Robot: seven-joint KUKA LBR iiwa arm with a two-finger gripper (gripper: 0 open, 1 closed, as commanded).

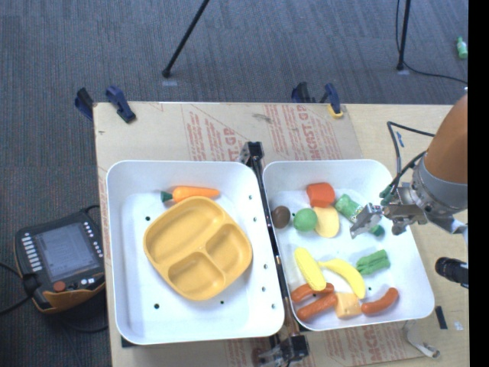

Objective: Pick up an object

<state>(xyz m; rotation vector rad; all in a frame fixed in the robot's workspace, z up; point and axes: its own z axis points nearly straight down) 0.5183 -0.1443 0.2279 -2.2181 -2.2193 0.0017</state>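
Approaching: gripper (369, 222), jaw state unclear, above right bin (416, 262) near green block (348, 206); next, descend and grasp.

A: Right bin contents? 
B: Orange-red block (321, 193), light green piece (348, 206), brown ball (281, 216), green ball (306, 219) touching a yellow-pink fruit (328, 222).
A: Lower half? 
B: Yellow corn cob (309, 268), banana (348, 275), green ridged piece (372, 262), sausages (380, 300).

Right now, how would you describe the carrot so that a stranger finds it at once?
Look in the left bin, which holds a yellow divided plate. The carrot lies just beyond the plate's far edge: orange, with a green tip, the only food there.
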